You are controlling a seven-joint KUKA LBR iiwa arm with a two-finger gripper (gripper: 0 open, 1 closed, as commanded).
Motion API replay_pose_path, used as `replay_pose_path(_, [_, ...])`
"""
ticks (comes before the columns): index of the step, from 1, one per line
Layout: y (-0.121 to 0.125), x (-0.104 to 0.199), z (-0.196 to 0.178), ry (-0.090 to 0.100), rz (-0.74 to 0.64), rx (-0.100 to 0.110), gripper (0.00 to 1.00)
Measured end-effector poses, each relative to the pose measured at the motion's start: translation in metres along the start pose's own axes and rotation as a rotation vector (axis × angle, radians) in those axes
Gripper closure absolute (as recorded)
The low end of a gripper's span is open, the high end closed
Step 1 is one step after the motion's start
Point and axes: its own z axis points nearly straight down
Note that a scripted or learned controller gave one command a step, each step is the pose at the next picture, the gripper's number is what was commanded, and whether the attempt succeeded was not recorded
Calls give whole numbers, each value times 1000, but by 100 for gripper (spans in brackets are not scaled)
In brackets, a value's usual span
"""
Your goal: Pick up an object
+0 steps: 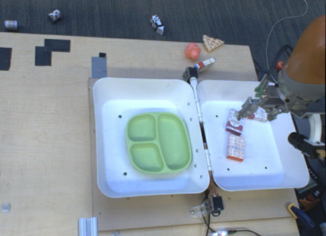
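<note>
Two small packets lay in the right bin (265,171), near its middle: a red and white one (235,123) and, just below it, an orange and white one (235,147), close together or perhaps touching. The hand (250,109) sat just up and right of the red packet, near its upper edge; its opening could not be made out, nor anything in its grip. A good pick would probably centre over one packet alone and close across its short side. The left bin (109,128) held a green tray (158,142).
</note>
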Motion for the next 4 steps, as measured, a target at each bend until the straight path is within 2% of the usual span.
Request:
replay_pose_path(1, [-54, -37, 116, -1, 3, 1, 0])
replay_pose_path(2, [-53, -4, 168, -2, 2, -4, 0])
replay_pose_path(3, [-50, -3, 157, -2, 1, -11, 100])
replay_pose_path(4, [-45, 69, 10, 0, 0, -3, 100])
